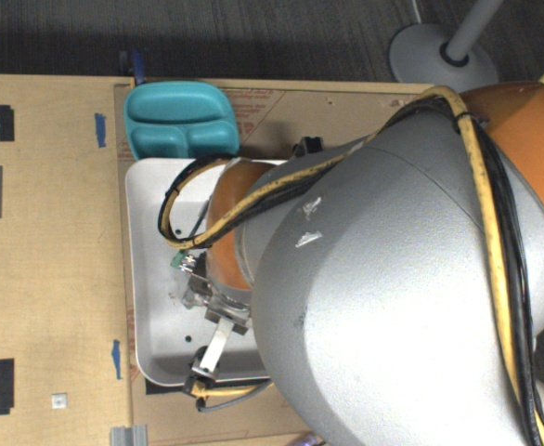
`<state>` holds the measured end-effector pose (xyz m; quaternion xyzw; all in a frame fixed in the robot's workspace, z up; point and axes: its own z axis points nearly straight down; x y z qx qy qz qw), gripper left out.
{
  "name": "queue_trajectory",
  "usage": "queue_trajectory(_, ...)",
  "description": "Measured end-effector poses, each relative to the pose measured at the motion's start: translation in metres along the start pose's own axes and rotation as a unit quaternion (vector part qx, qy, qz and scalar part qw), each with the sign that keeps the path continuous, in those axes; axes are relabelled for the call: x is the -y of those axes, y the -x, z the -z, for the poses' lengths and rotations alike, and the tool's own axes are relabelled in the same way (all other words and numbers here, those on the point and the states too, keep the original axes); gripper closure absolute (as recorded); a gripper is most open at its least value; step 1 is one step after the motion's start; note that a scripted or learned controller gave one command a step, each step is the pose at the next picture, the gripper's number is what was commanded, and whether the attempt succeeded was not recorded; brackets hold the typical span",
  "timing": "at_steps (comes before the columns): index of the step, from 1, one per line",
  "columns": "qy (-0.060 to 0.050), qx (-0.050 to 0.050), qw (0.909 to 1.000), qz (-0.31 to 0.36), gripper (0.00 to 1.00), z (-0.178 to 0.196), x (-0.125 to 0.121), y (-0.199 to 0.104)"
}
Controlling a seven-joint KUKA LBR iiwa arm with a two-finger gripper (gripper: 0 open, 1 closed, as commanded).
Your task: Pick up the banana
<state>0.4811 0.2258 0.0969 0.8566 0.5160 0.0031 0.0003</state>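
Over one white bin [147, 277] hangs one big grey arm [393, 277], with its gripper [209, 309] low inside the bin; open or closed, nobody can tell. One teal tray [181, 119] sits at the bin's far edge. Where the banana lies cannot be told.

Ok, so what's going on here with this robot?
A grey arm with an orange band reaches in from the right, down into a white bin, and its bulk covers most of that bin. Its job is to pick up the banana, but whatever lies beneath the arm is hidden, so I cannot tell whether anything is gripped. A teal plastic piece sits at the bin's upper edge in the view.
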Motion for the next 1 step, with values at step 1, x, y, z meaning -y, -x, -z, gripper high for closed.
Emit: queue_trajectory(1, -0.002, 0.003, 0.9963, -0.086, 0.0, 0.0543, -0.0092, -0.0035)
